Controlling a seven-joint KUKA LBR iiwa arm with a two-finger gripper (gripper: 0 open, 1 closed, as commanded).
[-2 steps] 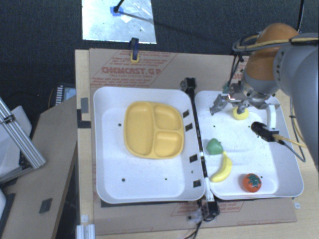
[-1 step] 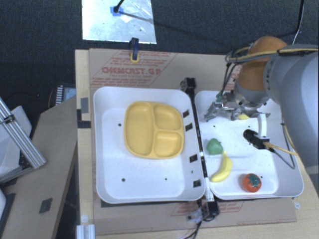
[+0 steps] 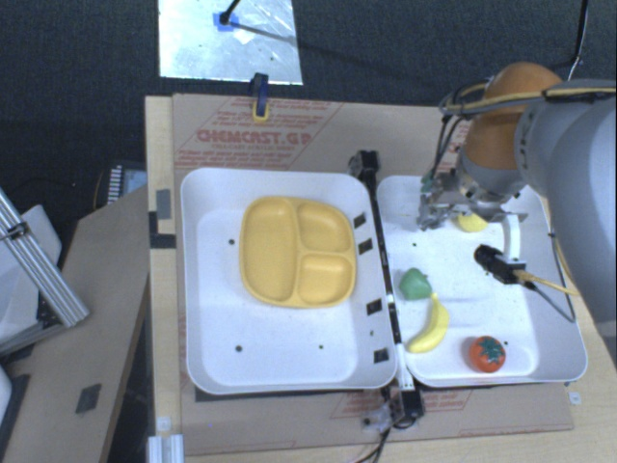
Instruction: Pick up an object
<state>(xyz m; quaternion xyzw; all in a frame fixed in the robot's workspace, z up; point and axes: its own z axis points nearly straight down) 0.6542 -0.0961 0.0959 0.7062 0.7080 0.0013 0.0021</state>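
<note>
I've got the grey two-finger gripper (image 3: 445,208) down in the right white bin (image 3: 554,355) beside a small yellow rounded plastic piece (image 3: 471,223) near the far wall, finger state I cannot tell, so I'd centre over it before closing

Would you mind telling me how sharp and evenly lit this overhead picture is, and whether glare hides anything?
In the camera view, light is soft and even, with faint shadows beside the banana and tomato. The foil sheet above the bench glares brightly. The near arm looms large and slightly soft, and the gripper is too blurred to read.
</note>
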